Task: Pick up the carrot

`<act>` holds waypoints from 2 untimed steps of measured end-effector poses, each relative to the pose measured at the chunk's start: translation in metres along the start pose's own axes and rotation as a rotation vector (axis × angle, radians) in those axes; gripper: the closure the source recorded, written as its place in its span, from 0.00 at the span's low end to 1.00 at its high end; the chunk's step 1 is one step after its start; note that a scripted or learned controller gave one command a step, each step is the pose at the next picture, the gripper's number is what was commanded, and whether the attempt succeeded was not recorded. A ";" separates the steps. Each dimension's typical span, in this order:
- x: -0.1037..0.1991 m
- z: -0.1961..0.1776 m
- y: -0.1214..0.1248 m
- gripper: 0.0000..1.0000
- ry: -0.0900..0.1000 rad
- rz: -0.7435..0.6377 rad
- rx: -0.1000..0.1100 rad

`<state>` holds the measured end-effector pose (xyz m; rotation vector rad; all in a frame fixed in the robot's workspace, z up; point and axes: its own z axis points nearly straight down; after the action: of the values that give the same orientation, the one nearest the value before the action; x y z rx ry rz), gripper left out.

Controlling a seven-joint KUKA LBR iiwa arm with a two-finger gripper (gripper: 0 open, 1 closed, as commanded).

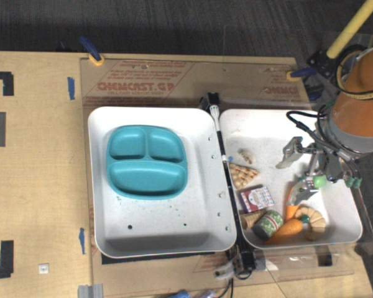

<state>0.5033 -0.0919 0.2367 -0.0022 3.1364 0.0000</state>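
Note:
The carrot (288,229) is orange and lies near the front of the right bin (261,129), between a green and red can (268,223) and a tan bread roll (315,220). A thin orange piece (290,205) rises just above the carrot. My gripper (298,171) hangs over the bin's right half, above and slightly behind the carrot, not touching it. Its fingers (291,152) stand open with nothing between them.
The right bin also holds a waffle piece (244,175), a purple packet (256,198) and a small tan item (245,157). A teal divided plate (147,161) lies in the left bin (112,228). A black divider (222,160) separates the bins.

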 end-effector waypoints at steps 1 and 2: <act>-0.007 0.140 -0.043 0.00 -0.007 -0.038 0.001; -0.008 0.131 -0.042 1.00 -0.011 -0.039 0.001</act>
<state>0.5122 -0.1337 0.1062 -0.0635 3.1251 -0.0025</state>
